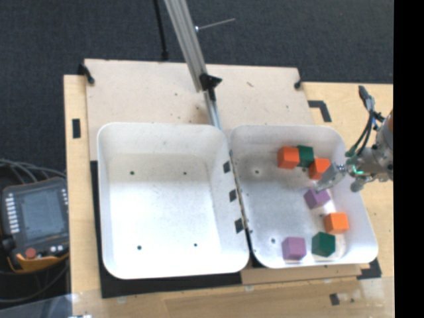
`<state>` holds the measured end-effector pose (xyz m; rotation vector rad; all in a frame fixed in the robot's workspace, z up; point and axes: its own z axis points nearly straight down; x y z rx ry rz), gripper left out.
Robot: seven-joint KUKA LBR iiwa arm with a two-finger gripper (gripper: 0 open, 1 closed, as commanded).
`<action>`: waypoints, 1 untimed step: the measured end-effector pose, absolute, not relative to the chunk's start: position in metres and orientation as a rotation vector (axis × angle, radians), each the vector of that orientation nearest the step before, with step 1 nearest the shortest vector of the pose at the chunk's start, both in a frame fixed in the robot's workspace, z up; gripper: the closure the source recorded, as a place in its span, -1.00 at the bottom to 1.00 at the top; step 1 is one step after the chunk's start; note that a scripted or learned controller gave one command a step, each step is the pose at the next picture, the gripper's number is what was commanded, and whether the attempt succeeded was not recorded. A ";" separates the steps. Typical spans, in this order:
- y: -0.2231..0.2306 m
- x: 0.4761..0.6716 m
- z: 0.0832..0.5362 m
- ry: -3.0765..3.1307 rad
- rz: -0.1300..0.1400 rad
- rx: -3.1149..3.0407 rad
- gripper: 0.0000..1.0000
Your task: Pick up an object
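Dark carpet surrounds the pale wooden counter, which carries a lighter board and two shallow white bins side by side. An aluminium post slants down from the top edge to the seam between the bins, and a grey teach pendant lies on the floor at the left.

Next in size, the left bin shows a speckled white floor. Its neighbour, the right bin, holds all the blocks. The arm enters at the right edge, and its gripper hangs over that bin's upper right part; whether it is spread or closed cannot be told.

Among the blocks, an orange block and a green block touch each other near the far wall. Another orange block sits just beside the gripper's tip, with a purple block near it below. Further down lies a third orange block. Near the front wall, a purple cube and a green cube stand close together.
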<state>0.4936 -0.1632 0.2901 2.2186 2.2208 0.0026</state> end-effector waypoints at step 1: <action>-0.165 0.495 0.248 2.220 -0.004 2.224 -1.00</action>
